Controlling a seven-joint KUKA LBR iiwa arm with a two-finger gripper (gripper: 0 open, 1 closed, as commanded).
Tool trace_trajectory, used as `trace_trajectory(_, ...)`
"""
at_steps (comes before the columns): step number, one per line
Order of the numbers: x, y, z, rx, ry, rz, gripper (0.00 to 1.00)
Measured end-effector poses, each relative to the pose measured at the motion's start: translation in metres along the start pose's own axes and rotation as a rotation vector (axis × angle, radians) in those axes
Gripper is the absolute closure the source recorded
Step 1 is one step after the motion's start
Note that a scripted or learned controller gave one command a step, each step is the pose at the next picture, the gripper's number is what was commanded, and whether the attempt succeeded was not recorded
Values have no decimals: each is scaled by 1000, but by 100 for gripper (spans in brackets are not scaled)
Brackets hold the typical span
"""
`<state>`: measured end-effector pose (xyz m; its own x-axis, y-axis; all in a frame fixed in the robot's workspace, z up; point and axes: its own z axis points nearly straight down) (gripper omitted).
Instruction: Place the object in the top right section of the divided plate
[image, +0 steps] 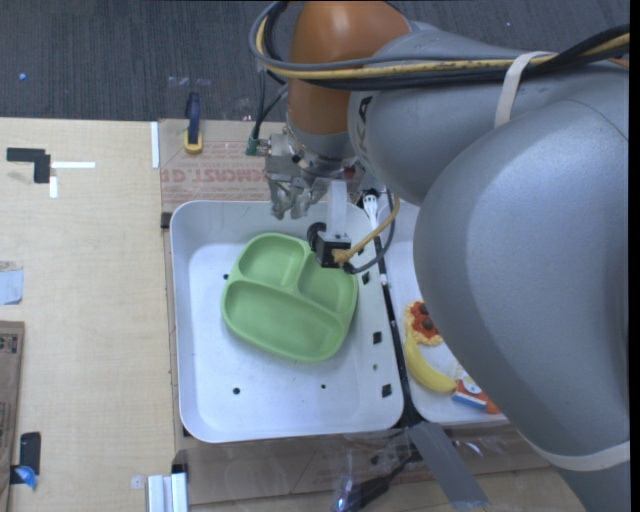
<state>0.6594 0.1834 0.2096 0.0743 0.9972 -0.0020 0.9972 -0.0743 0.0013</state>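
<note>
Before you advance the arm, confirm the pick, because the gripper (293, 203) sits at the far rim of the left bin (200, 400), just beyond the green divided plate (290, 297), and nothing can be seen between its fingers; whether they are spread or closed cannot be told from this view. The candidate objects lie in the right bin (440, 405), largely hidden under the arm: a banana (430, 370), a red-and-orange item (422, 322) just above it, and a small piece with red and blue on it (472, 397) at the near edge. The task does not say which of these is meant. The plate rests tilted in the bin, with one long section on the near side and two smaller sections on the far side; treat the far section nearest the arm as the likely target. Approach that section from directly above, keep clear of the raised dividers, lower until the object is close to the floor of the section, then release.
</note>
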Motion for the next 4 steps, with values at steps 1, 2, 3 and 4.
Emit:
trace_trajectory(1, 44, -4, -31, 2, -1, 215, 100)
trace_trajectory(2, -1, -69, 75, 7, -3, 294, 100)
trace_trajectory(3, -82, -68, 78, 6, -1, 306, 100)
trace_trajectory(4, -105, -59, -37, 3, -1, 181, 100)
